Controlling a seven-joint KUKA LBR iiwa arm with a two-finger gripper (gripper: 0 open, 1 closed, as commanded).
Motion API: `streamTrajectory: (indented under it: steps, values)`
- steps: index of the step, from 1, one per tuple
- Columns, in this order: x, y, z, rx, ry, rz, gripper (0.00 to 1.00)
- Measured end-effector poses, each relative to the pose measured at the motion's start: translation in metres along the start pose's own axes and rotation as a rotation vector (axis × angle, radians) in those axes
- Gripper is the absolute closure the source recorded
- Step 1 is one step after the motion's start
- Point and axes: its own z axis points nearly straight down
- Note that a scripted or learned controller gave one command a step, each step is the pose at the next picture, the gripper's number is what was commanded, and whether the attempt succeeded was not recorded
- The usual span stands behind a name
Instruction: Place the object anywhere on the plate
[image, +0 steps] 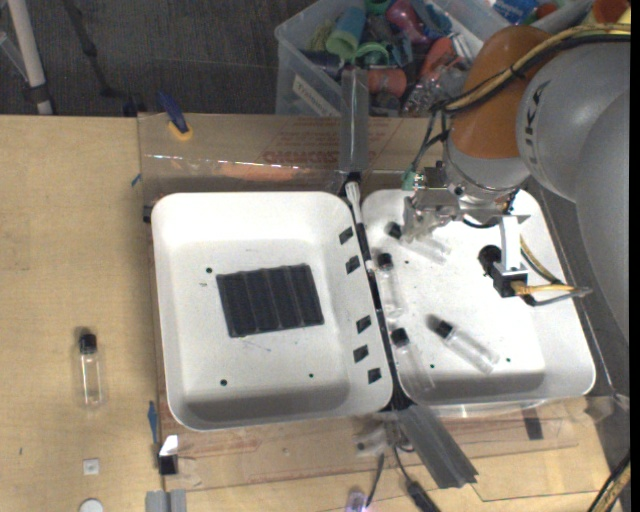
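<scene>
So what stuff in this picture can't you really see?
- Gripper: the camera view blurs its fingers against the white bin, so open or shut is unclear.
- Arm: cut off by the top and right edges.
- Clear vial in the right bin: see-through, its outline fades.
- Box of colourful things: cut off at the top.

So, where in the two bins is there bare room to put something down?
In the left bin, white floor is free all around the black ribbed plate, widest above it. The right bin is crowded: clear vials lie at front and along the divider, and the gripper hangs over the back. Its front right corner is bare.
</scene>
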Motion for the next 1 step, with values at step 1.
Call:
streamTrajectory:
  steps: [1]
  values:
    - [0.0005, 0.0007, -0.0100, -0.002, -0.001, -0.002, 1.00]
